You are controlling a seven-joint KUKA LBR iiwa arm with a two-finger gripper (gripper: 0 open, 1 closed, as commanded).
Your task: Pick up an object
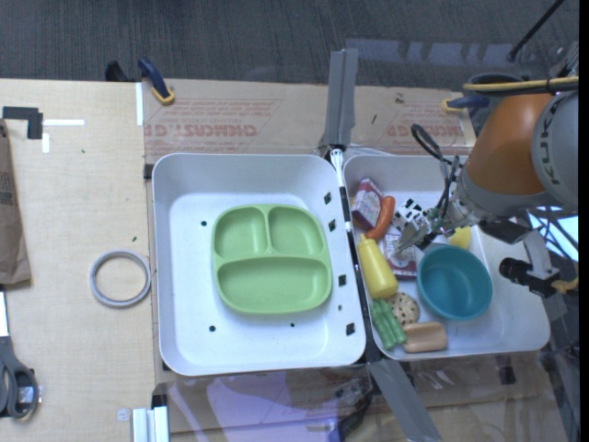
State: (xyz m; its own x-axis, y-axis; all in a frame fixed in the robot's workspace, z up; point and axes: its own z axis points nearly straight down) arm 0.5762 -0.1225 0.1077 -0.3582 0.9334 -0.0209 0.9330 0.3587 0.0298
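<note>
Object candidates: right bin holds a teal bowl, yellow bottle, green pieces and a tan piece, all crowded at its left side
Gripper: low over the clutter, at 10 o'clock from the bowl and 2 o'clock from the bottle
Bottle axis: roughly 11 to 5 o'clock
Fingers: lost against crumpled wrappers; I cannot tell if spread or closed, or on anything
Left bin: green divided plate

Arm was grey with a broad orange band above the wrist; black cables looped alongside; pincer was dark metal.
</note>
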